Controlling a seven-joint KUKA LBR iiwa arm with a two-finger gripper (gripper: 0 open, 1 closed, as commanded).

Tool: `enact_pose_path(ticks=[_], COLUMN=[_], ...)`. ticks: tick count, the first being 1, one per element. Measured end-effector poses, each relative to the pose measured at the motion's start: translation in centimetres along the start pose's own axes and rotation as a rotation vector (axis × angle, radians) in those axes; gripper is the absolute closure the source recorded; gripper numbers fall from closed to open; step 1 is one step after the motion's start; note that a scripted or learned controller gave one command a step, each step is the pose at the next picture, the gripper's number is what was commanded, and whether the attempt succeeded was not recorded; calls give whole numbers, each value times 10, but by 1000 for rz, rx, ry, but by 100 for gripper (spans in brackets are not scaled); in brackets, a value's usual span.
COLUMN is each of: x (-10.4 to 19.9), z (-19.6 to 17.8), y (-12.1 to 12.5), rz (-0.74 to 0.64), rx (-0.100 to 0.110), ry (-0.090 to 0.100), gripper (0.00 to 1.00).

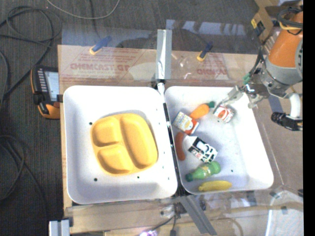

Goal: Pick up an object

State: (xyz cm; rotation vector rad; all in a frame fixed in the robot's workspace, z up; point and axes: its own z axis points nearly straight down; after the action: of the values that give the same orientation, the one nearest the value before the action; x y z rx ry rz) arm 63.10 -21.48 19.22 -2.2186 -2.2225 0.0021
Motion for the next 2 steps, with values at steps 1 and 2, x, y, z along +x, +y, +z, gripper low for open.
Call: enact_pose_path(ticks=[1, 2], x=[0, -4], z=[97, 87], y=[26, 26], rz=[-149, -146], rx=[-2, -5], ry=[6, -2], gripper=[0, 100])
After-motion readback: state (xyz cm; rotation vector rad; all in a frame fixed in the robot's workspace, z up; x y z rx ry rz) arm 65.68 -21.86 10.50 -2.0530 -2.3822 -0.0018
